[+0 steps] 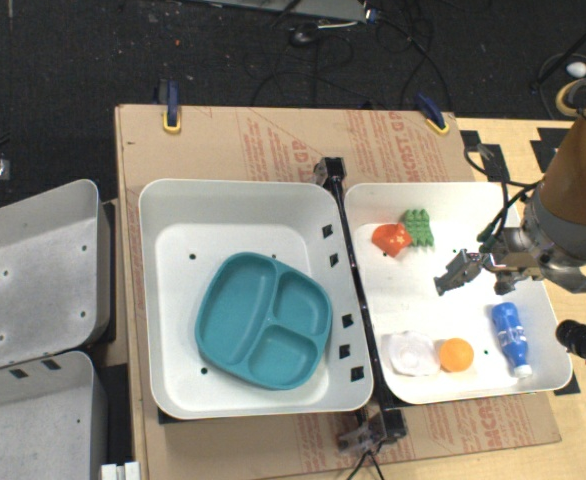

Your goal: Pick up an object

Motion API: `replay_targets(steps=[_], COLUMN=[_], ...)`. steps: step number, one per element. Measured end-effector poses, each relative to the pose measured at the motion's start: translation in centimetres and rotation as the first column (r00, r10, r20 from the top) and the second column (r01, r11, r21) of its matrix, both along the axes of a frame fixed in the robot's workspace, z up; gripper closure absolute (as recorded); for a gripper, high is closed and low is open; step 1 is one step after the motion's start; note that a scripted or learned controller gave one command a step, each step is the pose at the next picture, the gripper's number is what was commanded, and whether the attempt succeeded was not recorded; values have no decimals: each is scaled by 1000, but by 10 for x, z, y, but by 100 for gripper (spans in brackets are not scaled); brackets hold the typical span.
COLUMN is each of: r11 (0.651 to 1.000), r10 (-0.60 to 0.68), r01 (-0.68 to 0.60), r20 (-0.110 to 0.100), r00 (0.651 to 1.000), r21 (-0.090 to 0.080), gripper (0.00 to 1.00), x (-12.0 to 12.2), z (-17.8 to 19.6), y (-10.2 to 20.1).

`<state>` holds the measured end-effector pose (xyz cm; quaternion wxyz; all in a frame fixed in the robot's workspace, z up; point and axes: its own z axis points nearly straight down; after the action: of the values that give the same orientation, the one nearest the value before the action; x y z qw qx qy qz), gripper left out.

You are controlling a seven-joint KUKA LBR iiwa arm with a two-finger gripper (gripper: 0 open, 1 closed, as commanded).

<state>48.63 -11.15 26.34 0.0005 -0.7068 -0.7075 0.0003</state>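
From my seat I see the bench [233, 133] carrying two white bins: the left bin [163, 208] holds a teal divided plate [264, 319], the biggest item here, stiff and light-looking but too broad and flat for a pinch except at its rim. The right bin [543, 378] holds the smaller candidates, and the gripper [455, 274] hovers over its middle with nothing between its fingers; whether they stand apart or together I cannot tell, since they read as one dark shape. Nearest the arm's side lies a blue bottle [510, 337] on its side, which I judge rigid, light and inclined to roll, best taken across its body. Near the front wall a clear round lid or cup [410, 354] sits just beside an orange ball [456, 355]; the ball looks smooth and slippery. Towards the back, a red toy [391, 238] touches a green toy [418, 227], both small and probably light.
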Motion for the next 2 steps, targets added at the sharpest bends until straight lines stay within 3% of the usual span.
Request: replay_targets(steps=[2], r11=[1000], r10=[-3], r01=[3], r20=[-5], r00=[1000], r21=[1], gripper=[0], x=[-2], z=[-113], y=[-10])
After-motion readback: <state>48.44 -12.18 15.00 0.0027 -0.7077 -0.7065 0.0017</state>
